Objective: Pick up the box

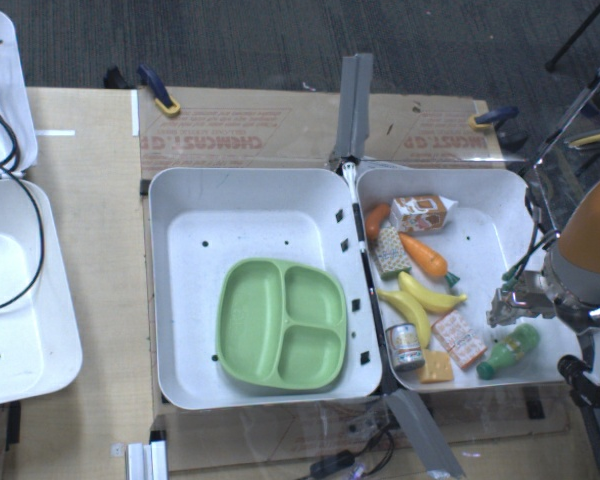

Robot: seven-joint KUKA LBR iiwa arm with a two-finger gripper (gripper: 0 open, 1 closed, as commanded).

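Note:
A small white and orange box (420, 213) lies at the back of the right bin (480, 183), beside an orange carrot (424, 256). My gripper (504, 309) hangs over the right side of that bin, well to the right of the box and nearer the front. It sits just above a green bottle (508, 352) and holds nothing that I can see. The arm's orange band (590, 236) is at the right edge.
In the right bin lie two bananas (420, 303), a can (407, 347), a cheese wedge (437, 368), a flat pink packet (459, 339) and a patterned pouch (390, 251). The left bin (180, 268) holds a green divided plate (283, 322).

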